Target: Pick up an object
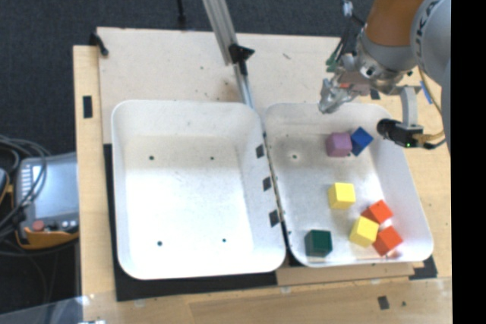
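While the arm (pixel 410 4) is reaching in from the right, its gripper (pixel 332 101) is hanging over the far edge of the right bin (pixel 296 186), near that bin's far middle. Fingers are pointing down and looking bunched together; how far the jaws are parted, cannot tell at this size. Nothing is showing between them, so nothing is being held.

All the blocks are sitting in the right bin. Purple block (pixel 339 144) is lying just below the gripper, toward the far right part of the bin, with the blue block (pixel 361 139) touching or nearly touching its right side. Yellow block (pixel 342 195) is sitting near the bin's middle right, apart from the purple one. Toward the near right corner a cluster is crowding together: an orange block (pixel 379 212), a second yellow block (pixel 364 231) just below-left of it, and another orange block (pixel 389 240) at the near right, all touching or almost. Green block (pixel 318 242) is sitting alone by the near edge, left of that cluster.

Left bin (pixel 190 186) is sitting beside the right one, rims meeting along the middle. A metal rail (pixel 216 11) is slanting across the bench (pixel 152 57) toward the bins' shared far corner.
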Controlling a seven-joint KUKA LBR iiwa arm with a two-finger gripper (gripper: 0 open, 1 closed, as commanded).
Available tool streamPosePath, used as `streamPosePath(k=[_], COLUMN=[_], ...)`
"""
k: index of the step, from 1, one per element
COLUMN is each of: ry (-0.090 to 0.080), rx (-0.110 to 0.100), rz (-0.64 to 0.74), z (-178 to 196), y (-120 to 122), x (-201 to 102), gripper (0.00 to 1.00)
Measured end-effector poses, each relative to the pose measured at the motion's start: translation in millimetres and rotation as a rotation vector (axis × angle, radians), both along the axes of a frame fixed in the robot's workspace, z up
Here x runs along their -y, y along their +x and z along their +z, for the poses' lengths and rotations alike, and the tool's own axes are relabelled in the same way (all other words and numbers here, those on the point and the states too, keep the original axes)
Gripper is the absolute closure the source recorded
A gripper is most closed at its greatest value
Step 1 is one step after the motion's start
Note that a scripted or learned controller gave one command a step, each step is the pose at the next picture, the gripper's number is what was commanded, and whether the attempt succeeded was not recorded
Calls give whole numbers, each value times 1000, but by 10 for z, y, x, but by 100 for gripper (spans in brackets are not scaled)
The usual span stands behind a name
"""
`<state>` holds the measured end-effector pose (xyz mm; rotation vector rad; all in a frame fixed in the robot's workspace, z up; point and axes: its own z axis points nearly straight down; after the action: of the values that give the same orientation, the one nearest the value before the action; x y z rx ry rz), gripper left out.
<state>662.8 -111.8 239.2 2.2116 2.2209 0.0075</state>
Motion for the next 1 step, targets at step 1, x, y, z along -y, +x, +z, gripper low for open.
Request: streamPosePath(k=[1], ry=[0], rx=[0], rz=[2], z=[553], y=[13], x=[17], gripper=[100])
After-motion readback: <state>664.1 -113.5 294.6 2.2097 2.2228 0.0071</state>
